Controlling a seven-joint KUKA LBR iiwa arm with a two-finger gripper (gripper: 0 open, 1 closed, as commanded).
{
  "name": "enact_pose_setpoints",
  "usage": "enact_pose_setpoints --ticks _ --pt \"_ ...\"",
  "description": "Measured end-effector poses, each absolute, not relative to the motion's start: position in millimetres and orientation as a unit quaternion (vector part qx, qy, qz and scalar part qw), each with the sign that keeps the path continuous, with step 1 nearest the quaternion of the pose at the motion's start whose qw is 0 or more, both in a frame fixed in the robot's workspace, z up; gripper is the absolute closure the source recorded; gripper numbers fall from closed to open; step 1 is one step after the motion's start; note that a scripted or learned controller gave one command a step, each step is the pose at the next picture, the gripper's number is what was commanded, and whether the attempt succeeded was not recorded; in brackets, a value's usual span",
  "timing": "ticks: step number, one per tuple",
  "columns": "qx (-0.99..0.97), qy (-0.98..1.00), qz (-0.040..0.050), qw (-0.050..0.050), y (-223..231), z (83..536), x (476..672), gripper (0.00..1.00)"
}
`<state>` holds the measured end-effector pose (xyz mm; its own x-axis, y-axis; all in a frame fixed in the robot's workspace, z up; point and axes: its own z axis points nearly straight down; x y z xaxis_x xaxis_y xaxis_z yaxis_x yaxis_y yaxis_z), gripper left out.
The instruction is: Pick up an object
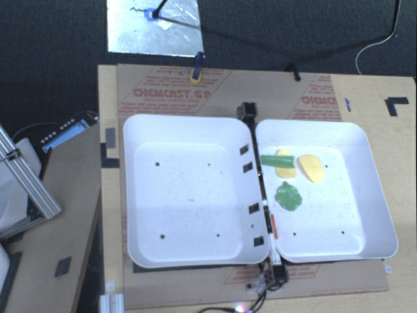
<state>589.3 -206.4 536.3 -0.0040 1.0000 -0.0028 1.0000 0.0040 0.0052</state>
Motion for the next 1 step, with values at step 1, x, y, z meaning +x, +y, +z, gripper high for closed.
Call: enact_pose_setpoints --ticks 1 --pt "0.708 0.706 0.0008 0.001 -207.1 536.5 505.5 1.0"
